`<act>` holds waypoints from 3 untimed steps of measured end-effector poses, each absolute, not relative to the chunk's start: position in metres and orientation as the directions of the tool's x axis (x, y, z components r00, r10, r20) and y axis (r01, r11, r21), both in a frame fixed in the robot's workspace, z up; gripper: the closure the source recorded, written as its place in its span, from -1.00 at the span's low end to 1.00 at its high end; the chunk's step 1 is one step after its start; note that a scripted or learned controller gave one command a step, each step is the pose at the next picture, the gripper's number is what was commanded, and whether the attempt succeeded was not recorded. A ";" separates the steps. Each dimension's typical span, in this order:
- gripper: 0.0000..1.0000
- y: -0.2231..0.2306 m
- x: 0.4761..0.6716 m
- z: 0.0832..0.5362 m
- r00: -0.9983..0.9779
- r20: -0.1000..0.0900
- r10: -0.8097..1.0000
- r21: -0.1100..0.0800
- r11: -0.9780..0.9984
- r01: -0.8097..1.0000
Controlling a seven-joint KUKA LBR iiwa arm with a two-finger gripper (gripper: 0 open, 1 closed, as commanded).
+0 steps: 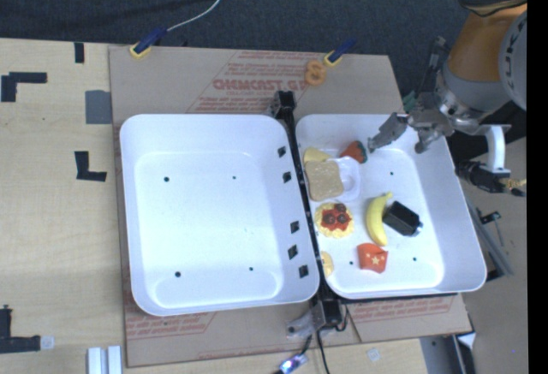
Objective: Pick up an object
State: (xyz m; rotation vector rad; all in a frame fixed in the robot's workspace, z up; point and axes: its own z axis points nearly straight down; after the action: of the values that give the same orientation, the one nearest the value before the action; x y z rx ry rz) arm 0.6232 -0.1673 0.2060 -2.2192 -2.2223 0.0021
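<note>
Your gripper (402,134) hangs over the right bin's (454,218) 1 o'clock corner, jaws spread, holding nothing; the banana (377,216) and black block (401,218) sit touching at centre.

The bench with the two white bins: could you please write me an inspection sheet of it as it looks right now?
Surface: brown board under two white bins, left bin and right bin.
Job's things: in the right bin, a banana, a black block, a slice of bread, a round tart, a red piece and an orange-red piece.
Clutter: an orange ring on the board.
Gripper: gripper above the right bin's far edge, holding nothing seen.
Cables: white cable on the dark floor.
Surroundings: two blue-and-yellow clamps on the board's far edge.
</note>
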 end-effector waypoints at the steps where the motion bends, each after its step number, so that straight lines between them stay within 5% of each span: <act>1: -1.00 -0.216 0.555 0.081 0.005 0.000 1.000 -0.010 -0.005 1.000; 2: 1.00 -0.213 0.560 0.098 -0.001 -0.001 1.000 0.000 0.001 1.000; 3: 1.00 -0.203 0.538 0.087 0.000 -0.003 1.000 0.005 0.000 1.000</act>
State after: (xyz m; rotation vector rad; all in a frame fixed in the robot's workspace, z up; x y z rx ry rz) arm 0.5377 -0.2032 0.0866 -2.2256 -2.2252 -0.0024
